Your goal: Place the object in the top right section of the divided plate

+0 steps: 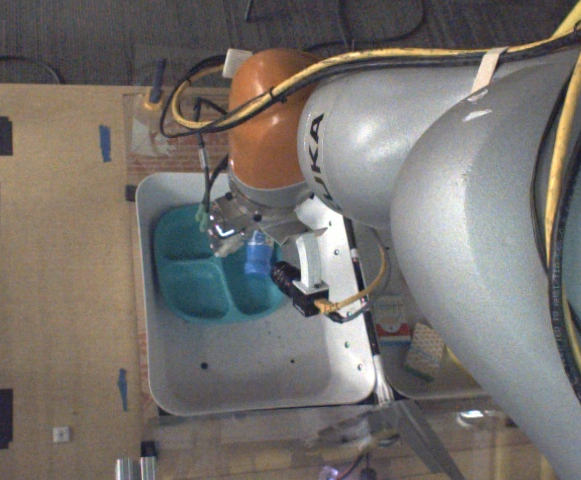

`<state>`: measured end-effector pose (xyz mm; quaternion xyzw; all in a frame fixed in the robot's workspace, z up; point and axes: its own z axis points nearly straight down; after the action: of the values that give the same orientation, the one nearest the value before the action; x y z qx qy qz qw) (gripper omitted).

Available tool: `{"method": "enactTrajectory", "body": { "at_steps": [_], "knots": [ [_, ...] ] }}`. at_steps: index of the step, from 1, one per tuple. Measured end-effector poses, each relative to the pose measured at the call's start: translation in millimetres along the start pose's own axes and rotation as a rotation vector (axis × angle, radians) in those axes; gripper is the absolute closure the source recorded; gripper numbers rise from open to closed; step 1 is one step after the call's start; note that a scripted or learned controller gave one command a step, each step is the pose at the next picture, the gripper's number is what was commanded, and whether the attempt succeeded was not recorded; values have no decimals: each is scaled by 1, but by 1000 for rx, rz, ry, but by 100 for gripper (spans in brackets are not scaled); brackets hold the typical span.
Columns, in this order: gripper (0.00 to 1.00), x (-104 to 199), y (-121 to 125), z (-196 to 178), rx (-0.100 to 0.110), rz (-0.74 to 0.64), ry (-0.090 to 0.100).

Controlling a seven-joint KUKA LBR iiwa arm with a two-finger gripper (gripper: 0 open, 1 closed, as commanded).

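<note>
Fingers: hidden under the wrist; I cannot tell whether they are released or clenched.
Gripper (242, 238): low over the teal divided plastic plate (195, 268), near its middle ridge.
Object: a small blue item (258, 258) just beside the gripper, over the plate; which section is unclear.
Plate: inside the shallow white bin (260, 378), toward its upper part.
Arm (390, 168): grey, orange-banded, reaching in from the right.
Neighbouring bin (425, 383): holds a checkered sponge-like piece (426, 350).

Arm (420, 138) hides divided plate (195, 268) upper part.

Single fixed camera overhead, slanted down, arm (450, 168) looming close
</note>
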<state>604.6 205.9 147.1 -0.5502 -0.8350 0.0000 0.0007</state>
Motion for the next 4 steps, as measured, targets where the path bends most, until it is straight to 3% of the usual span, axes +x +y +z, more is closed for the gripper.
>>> {"method": "enactTrajectory", "body": {
  "at_steps": [2,3,4],
  "knots": [
    [100,-5,50,-39,-7,-231,-3],
    [100,-10,-15,23,-1,-253,0],
    [100,16,-23,-47,-7,-551,-3]
  ]
}}
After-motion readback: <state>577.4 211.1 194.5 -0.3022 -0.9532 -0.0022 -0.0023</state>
